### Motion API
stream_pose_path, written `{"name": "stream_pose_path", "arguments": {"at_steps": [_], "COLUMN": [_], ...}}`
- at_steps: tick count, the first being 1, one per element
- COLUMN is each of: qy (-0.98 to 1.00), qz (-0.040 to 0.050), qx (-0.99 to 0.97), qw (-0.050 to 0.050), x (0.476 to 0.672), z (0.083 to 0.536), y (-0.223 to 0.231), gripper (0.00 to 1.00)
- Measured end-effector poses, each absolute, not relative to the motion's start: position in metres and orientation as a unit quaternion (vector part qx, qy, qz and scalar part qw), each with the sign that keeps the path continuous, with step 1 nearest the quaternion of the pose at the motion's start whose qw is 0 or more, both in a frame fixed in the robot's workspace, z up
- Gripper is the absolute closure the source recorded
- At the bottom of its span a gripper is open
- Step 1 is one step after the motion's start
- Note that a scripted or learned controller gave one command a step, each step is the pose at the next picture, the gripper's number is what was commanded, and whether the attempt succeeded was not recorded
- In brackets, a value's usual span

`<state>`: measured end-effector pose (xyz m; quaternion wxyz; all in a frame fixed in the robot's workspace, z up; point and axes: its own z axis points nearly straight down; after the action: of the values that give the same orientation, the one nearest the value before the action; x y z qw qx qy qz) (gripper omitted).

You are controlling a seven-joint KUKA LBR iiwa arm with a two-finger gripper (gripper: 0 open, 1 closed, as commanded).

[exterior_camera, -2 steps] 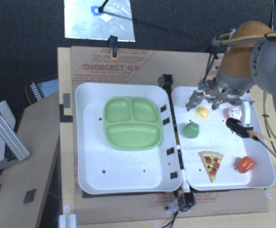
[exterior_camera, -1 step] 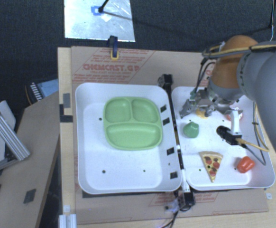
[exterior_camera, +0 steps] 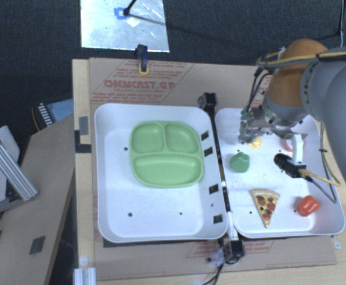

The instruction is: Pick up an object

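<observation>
One arm w/ its gripper (exterior_camera: 251,134) is hanging low over the far-left part of the right bin (exterior_camera: 333,218). A small yellow piece (exterior_camera: 255,142) is peeking out right under the gripper, touching or nearly so. Can't tell how far the gripper is open, or if it's gripping anything. Green ball-ish toy (exterior_camera: 239,162) is lying just near-left of the gripper; pizza slice (exterior_camera: 265,203) and red toy (exterior_camera: 307,205) are sitting well nearer. Closest pick, I'd judge: the yellow piece, straight below.

A dark carpeted floor (exterior_camera: 30,40) surrounds the brown cardboard-covered bench (exterior_camera: 155,79), a reflective sheet (exterior_camera: 124,15) behind it.
</observation>
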<state>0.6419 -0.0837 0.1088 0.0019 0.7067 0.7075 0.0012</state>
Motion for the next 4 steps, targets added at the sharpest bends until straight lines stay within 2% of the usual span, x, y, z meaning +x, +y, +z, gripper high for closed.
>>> {"name": "stream_pose_path", "arguments": {"at_steps": [1,2,3,4], "qy": [0.708,0.708,0.709,0.71], "qz": [0.0017,0.0018,0.0025,0.0008], "qx": [0.706,0.706,0.706,0.705], "qw": [0.002,0.002,0.003,0.001], "x": [0.65,0.651,0.651,0.653], "z": [0.17,0.217,0.282,0.264], "y": [-0.083,-0.09,-0.09,-0.032], "gripper": [1.0,1.0,1.0,1.0]}}
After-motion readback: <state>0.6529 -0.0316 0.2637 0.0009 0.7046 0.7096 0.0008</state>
